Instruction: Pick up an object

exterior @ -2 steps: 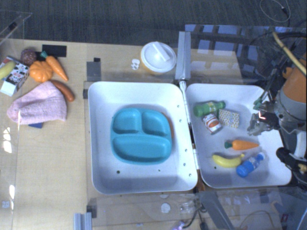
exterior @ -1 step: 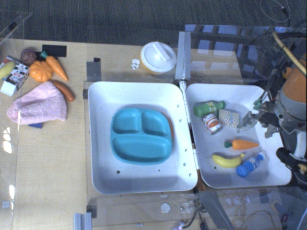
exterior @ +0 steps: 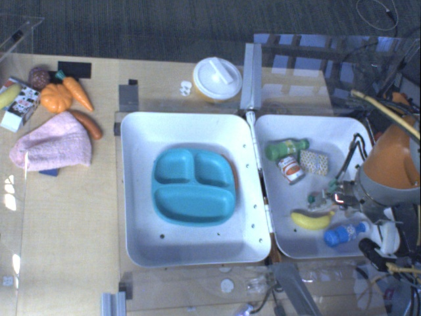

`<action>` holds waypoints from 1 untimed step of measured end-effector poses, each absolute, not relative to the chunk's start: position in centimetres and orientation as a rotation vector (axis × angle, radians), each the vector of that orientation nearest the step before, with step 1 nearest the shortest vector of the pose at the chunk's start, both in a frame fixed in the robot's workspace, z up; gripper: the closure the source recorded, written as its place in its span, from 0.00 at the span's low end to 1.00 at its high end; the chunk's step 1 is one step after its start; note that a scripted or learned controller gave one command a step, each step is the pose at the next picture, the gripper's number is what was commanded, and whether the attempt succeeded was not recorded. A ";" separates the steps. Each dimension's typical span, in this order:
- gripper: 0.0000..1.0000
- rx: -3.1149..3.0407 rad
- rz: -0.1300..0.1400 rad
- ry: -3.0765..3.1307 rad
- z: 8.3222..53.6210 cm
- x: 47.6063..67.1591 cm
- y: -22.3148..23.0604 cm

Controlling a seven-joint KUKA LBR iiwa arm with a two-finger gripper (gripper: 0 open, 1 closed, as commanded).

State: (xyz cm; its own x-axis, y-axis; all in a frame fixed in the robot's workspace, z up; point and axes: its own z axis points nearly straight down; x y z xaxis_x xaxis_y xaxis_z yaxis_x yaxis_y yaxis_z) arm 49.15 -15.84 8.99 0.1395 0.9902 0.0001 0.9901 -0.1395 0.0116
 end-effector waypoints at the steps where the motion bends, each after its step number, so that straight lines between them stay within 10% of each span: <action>1: 1.00 2.358 0.014 2.052 10.0 49.4 -16.0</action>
